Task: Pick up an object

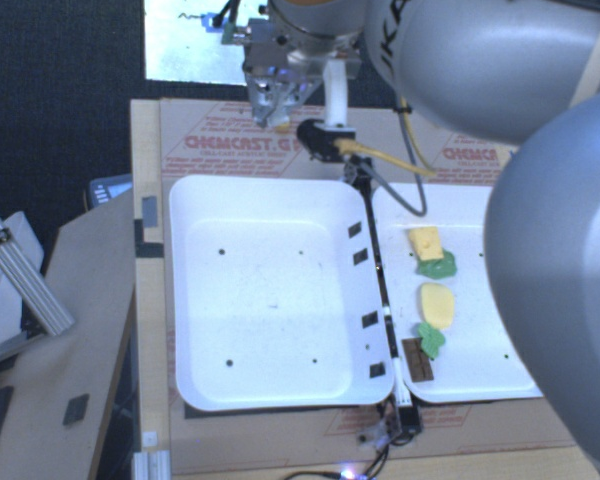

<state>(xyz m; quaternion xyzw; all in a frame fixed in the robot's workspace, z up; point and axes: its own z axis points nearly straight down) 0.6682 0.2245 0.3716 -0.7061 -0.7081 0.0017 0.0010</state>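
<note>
The camera view looked down on two white bins side by side on the worktop (230, 133). The left bin (195, 298) showed bare floor with a few dark dots. The right bin (480, 373) held five small things, ranged in a loose column near its left wall: one yellow block (425, 242) farthest, one green piece (439, 265) touching its near edge, one pale yellow oval (438, 306) below that, a second green piece (431, 341) just beside the oval's near end, and one brown piece (417, 360) nearest, against the divider. That made two yellow, two green, one brown.

The oval's long axis ran far to near, roughly along the divider. The brown piece lay the same way. The block sat slightly turned.

The hand (271, 105) hung beyond the far edge of the left bin, over the worktop, well apart from all five things. I could not tell how far it was open; nothing was seen in it.
</note>
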